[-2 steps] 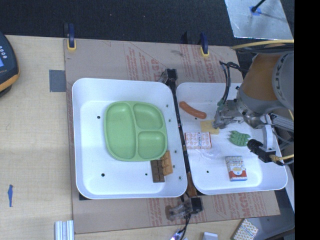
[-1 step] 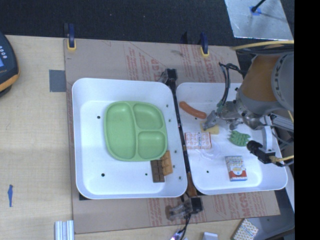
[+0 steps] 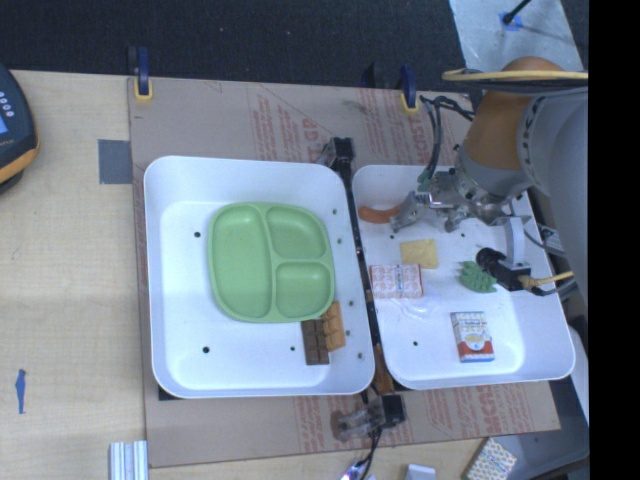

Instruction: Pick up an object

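Gripper (image 3: 437,208) hovered near the right bin's (image 3: 545,353) far edge above the yellow block (image 3: 419,253), its state impossible to tell, with nothing visibly lifted yet.

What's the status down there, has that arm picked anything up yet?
Tool over right bin, far end; grip state unclear. Nothing seen held. Yellow block, green toy, small carton lie loose. Green divided plate in left bin.
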`<act>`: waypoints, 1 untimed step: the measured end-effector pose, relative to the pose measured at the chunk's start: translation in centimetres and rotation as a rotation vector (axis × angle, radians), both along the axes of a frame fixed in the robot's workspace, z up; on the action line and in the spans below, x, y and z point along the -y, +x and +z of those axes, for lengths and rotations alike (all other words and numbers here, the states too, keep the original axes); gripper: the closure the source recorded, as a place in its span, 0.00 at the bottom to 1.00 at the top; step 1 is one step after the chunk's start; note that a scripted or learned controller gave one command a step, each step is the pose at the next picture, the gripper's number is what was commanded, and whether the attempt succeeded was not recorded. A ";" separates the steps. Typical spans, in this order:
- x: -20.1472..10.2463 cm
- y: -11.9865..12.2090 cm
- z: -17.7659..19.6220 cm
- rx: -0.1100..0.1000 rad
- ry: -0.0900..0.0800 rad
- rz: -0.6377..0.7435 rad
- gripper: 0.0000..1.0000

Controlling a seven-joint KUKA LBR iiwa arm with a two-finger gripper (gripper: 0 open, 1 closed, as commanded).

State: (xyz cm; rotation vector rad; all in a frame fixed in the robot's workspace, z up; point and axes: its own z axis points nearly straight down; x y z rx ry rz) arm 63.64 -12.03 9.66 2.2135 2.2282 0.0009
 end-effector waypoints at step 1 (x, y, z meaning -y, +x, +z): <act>-2.7 -4.6 -0.6 -0.009 0.001 -0.002 0.00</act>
